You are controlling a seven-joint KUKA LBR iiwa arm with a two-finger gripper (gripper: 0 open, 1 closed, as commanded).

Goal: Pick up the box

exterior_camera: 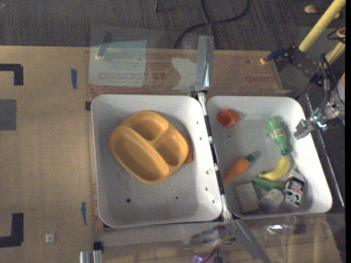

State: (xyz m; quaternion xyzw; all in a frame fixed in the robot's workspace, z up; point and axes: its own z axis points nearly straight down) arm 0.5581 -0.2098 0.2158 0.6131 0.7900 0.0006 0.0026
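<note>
The box (294, 190), a small white carton with dark and red print, stands in the right bin (247, 136), in its near right corner, close against the right wall. The claw (308, 126) sits at the right rim of that bin, farther back, well apart from the box and over the rim rather than over the things. Whether it is wide or narrow I cannot tell; it is small and blurred here, and nothing shows in it.

Around the box the room is tight. A grey cylinder (271, 199) lies just to its left, touching or nearly so. A banana (277, 170) lies just behind it, with a green piece (267, 183) under the banana's end. A tan sponge (247, 196) sits farther left, a carrot (237, 169) behind that. A green bottle (278, 134) lies between claw and banana, and a red cup (228, 117) sits at the back left.

The left bin (109, 201) holds an orange tray (149, 145). The desk (44, 147) lies bare to the left.
</note>
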